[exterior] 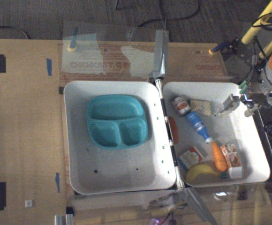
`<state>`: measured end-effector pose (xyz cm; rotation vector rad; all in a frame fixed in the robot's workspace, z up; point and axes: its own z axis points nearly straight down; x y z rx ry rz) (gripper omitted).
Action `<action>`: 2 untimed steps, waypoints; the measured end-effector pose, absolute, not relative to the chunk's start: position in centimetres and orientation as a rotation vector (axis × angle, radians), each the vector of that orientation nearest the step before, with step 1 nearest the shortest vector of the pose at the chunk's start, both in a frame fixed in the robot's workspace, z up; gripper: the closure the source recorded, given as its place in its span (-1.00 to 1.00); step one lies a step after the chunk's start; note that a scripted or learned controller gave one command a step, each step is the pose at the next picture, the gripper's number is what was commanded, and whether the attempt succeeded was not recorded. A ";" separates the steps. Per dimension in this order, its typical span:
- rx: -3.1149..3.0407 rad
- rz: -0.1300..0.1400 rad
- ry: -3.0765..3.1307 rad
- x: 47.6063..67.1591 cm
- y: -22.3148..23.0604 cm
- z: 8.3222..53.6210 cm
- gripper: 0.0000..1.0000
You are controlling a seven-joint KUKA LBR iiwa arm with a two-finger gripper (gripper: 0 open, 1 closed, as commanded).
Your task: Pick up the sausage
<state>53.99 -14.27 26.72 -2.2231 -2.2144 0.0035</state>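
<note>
The sausage (173,130) is a short red-brown link lying lengthwise against the left wall of the right bin (260,149). My gripper (238,106) hangs over the upper right part of that bin, far to the right of the sausage and above the bin floor. Its fingers (228,104) stand apart, open, with nothing between them.
The right bin also holds a small can (181,105), a speckled tan block (201,107), a blue bottle (198,125), a carrot (218,157), a banana (200,173) and two small cartons (191,156) (232,156). A teal divided plate (117,121) lies in the left bin (79,172).
</note>
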 end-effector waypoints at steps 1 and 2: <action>-2.421 0.002 -1.999 56.3 -12.9 9.6 -1.00; -2.414 -0.007 -2.015 58.1 -13.9 8.7 -1.00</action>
